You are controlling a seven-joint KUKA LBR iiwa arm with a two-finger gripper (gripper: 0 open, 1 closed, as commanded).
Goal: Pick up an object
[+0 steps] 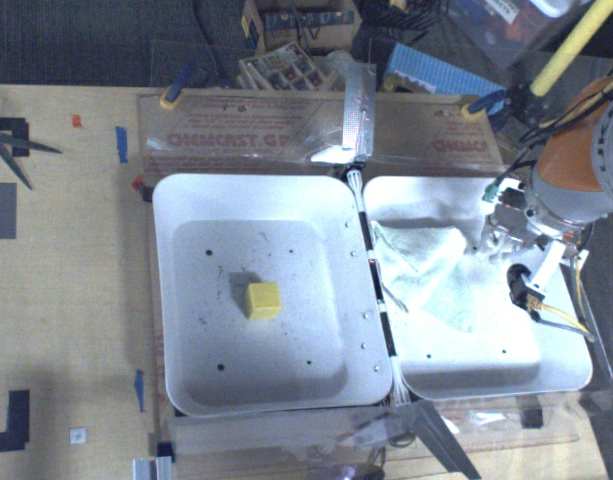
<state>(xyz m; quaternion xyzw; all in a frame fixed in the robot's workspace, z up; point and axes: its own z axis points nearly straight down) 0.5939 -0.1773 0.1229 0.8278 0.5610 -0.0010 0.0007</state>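
Wooden table [66, 298] bearing two white bins; a yellow cube [264, 300] lies in the left bin [186, 208]. The arm [576, 168] hangs over the right bin [466, 368], above pale, possibly cloth-like material [426, 258]. The tool [501, 233] is indistinct.

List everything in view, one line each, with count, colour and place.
Bins: two, white; left bin and right bin side by side on the bench.
Block: one, yellow, near the middle of the left bin floor.
Cloth: one, whitish and crumpled, in the right bin toward its left wall.
Bench: one, light wood, under both bins.
Clamps: two, yellow-handled, at the clear sheet behind the bins.
Arm: one, grey with an orange band, over the right bin's right edge.
Gripper: one, above the right bin.
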